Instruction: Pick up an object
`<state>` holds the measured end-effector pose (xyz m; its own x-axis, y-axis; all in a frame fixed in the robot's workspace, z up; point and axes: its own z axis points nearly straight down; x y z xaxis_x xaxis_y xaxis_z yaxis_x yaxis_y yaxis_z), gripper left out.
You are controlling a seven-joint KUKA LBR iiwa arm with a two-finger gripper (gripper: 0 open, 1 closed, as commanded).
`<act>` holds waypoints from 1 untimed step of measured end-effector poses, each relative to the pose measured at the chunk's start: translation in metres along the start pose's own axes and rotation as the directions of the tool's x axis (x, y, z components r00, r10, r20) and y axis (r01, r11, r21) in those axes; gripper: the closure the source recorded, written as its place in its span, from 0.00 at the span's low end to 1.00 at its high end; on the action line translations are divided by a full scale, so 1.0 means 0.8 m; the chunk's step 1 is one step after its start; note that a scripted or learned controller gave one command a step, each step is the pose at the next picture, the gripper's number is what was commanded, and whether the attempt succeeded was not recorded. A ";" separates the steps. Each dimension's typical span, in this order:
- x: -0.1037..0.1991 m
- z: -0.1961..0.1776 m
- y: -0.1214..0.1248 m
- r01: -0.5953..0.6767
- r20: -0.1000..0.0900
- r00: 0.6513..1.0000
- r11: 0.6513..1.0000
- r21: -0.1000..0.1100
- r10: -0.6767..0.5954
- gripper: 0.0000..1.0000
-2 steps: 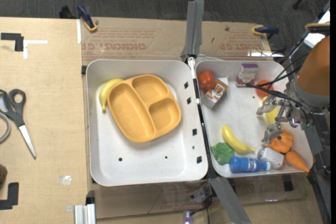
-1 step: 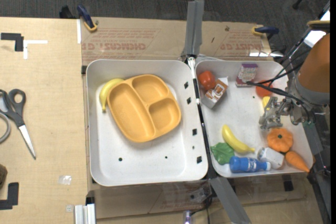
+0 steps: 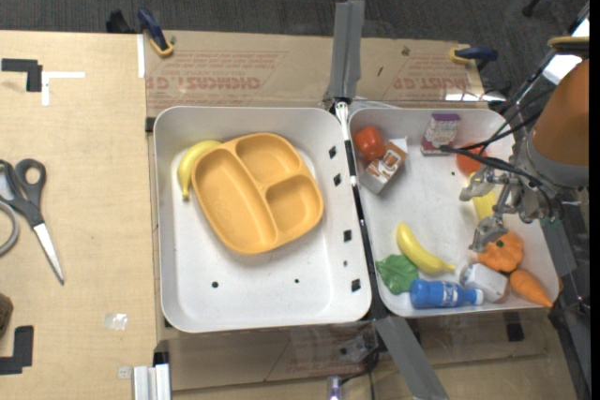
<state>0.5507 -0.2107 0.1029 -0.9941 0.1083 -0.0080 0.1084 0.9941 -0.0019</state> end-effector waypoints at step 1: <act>0.038 0.012 -0.018 0.030 -0.002 1.000 1.000 -0.001 -0.030 0.00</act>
